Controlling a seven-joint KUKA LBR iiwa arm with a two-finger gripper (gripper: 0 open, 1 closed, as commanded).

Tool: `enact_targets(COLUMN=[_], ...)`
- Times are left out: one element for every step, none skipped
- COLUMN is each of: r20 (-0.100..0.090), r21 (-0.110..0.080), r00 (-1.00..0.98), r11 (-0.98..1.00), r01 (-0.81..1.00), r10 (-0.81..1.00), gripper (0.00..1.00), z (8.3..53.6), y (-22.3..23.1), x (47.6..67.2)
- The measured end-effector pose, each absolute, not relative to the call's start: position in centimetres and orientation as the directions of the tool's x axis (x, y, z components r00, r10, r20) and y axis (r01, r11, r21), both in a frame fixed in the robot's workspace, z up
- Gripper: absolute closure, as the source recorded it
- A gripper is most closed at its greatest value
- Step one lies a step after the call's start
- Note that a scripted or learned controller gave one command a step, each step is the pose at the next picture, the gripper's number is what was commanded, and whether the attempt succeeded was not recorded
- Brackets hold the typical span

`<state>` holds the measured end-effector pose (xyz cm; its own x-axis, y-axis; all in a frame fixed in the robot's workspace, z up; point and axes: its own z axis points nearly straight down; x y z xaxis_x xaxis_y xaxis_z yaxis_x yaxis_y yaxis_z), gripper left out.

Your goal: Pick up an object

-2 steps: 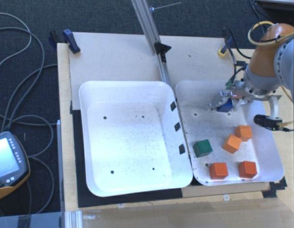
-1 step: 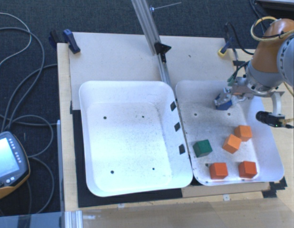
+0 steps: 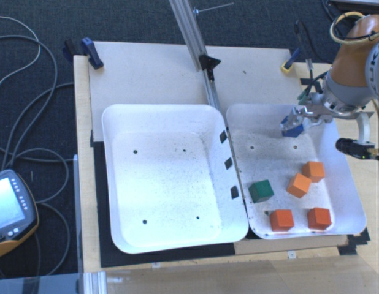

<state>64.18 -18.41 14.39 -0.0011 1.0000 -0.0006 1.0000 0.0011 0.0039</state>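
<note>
My gripper [image 3: 298,122] hangs over the far part of the right bin [image 3: 343,164], reaching in from the right under the orange-banded wrist. A small blue block [image 3: 292,128] sits between its fingertips, and the fingers are shut on it. Nearer the front of the same bin lie a green cube [image 3: 260,190] and several orange cubes, among them one [image 3: 313,170] by the right wall, one [image 3: 298,185] just left of it and one [image 3: 281,220] at the front edge.
The left bin [image 3: 116,164] stands beside the right one, with black clips along the shared wall. A slanted metal rail [image 3: 188,26] crosses the back of the bench. A blue clamp [image 3: 91,52] is at the back left corner, and a handheld pendant [image 3: 8,204] lies at far left.
</note>
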Motion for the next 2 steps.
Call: enact_targets(r20=[0.002,0.005], r21=[0.008,-0.007], r00=[-0.009,-0.008], r11=[0.009,0.008], r01=[1.000,1.000], r10=[1.000,1.000], gripper=[1.00,1.00], z=[21.5,20.9], y=[-10.3,-2.4], x=[64.1,57.7])
